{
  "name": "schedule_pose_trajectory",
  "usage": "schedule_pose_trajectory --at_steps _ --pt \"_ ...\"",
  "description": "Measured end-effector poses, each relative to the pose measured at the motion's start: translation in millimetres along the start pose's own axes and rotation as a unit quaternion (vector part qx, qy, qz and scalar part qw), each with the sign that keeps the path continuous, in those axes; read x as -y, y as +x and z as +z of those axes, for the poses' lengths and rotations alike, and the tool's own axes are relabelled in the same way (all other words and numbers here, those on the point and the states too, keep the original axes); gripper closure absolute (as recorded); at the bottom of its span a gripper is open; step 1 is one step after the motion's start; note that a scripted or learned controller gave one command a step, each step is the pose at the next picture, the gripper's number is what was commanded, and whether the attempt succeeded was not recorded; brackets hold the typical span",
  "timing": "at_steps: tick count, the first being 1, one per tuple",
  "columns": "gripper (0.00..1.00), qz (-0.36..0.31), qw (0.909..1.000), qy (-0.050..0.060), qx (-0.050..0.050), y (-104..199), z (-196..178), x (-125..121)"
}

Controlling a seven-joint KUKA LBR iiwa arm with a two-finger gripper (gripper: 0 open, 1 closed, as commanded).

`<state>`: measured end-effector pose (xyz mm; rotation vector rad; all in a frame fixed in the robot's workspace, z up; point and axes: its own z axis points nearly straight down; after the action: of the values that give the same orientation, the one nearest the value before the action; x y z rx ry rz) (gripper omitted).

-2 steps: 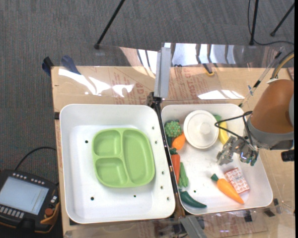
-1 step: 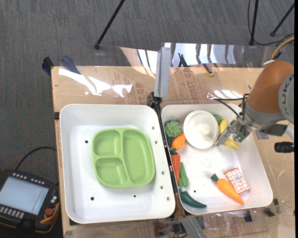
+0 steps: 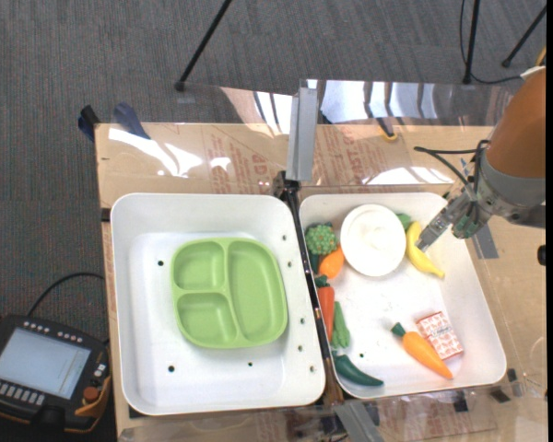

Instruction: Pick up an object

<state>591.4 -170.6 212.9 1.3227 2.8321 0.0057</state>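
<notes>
Banana [image 3: 423, 251] seems the likeliest pick: it lies in the right bin [image 3: 470, 307] beside the white bowl [image 3: 373, 239], its long axis running from about eleven o'clock to five o'clock. Just past it, the pincer [image 3: 429, 238] hangs at the fruit's upper end, its arm slanting off toward two o'clock; whether it is open or closed I cannot tell from here.

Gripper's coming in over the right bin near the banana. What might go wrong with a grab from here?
1. The banana lies against the white bowl, so the gripper may hit the bowl or nudge it.
2. The banana is curved, so it may slip out of a pinch.
3. It lies near the bin's far wall; a push might wedge it there.
</notes>
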Motion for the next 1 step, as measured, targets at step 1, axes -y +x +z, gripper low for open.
schedule_pose_trajectory --at_steps 1 --pt "1.0 0.014 0.9999 0.002 -0.005 58.2 -66.1 -72.1"
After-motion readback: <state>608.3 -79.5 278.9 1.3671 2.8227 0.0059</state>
